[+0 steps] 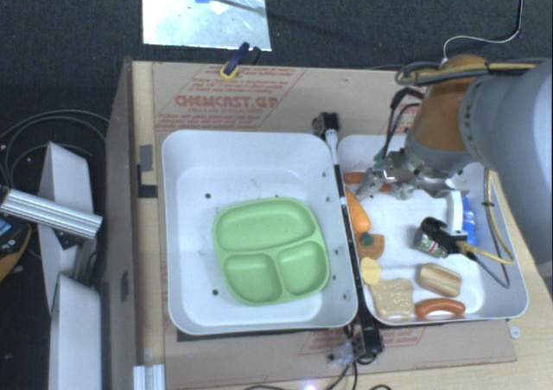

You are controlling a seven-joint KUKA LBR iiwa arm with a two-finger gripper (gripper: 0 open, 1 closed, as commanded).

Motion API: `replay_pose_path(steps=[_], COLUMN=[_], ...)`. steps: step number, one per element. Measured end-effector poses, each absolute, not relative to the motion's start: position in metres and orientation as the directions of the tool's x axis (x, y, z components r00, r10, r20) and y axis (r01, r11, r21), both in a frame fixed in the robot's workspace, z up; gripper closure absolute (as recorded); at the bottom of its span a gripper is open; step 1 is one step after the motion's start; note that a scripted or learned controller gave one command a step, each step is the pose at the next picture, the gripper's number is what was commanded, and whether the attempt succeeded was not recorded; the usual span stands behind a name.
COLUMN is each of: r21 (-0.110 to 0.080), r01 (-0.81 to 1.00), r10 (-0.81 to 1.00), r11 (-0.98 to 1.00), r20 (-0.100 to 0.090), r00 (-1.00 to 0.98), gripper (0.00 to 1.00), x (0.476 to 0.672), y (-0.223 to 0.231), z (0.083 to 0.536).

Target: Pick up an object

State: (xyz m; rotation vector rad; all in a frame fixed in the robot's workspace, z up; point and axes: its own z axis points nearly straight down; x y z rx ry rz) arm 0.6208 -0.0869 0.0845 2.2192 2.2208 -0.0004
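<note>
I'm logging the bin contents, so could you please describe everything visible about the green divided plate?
The green divided plate is pale green, looks like plastic, and is a rounded rectangle with three compartments: one wide one along the far side and two smaller ones nearer the camera. It lies flat and slightly rotated on the floor of the left bin, right way up, with nothing in it. Nothing else touches it.

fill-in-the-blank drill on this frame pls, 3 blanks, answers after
1. The green divided plate lies in the ____ bin.
2. The plate has ____ compartments.
3. In the right bin, the toast slice lies next to a ____ sausage.

Answers: left; three; red
</note>
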Motion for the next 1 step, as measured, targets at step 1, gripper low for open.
replay_pose_path(steps=[1], r21=[-0.028], r01=[1.000], r10=[1.000], r11=[0.004], r20=[-0.005], r00=[-0.004], gripper=[0.00], x=[0.6627], y=[-0.0950], z=[0.0818])
